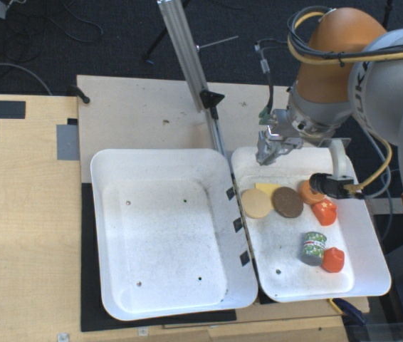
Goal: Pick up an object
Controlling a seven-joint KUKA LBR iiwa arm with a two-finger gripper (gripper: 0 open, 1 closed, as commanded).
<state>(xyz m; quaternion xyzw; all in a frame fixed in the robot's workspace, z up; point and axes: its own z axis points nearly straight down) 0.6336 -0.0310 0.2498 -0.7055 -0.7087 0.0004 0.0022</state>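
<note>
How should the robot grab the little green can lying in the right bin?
The green can seems to lie tipped on its side, so come straight down and pinch across its round body. The red piece touches one end, so probably keep the pincer off that end.

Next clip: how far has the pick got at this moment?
Nothing looks done yet. The tan disc, brown disc, small can and red pieces all lie in the right bin. In hand: the gripper sits over that bin's far rim, apart from the objects. Left: descend, grasp one object and lift it.
</note>
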